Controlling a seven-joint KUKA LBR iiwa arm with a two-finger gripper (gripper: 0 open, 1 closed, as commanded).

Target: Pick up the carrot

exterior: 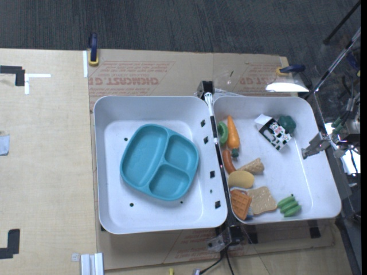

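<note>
The carrot is an orange toy with a green leafy bit at its left side. It lies lengthwise along the left wall of the right bin, in the upper part, close to the divider between the bins. Just below it lies a reddish sausage, almost touching the carrot's lower end.
The right bin also holds a cow-patterned carton, a dark green piece, a yellow lump, bread pieces, a waffle and a green vegetable. In the left bin sits a blue divided plate.
</note>
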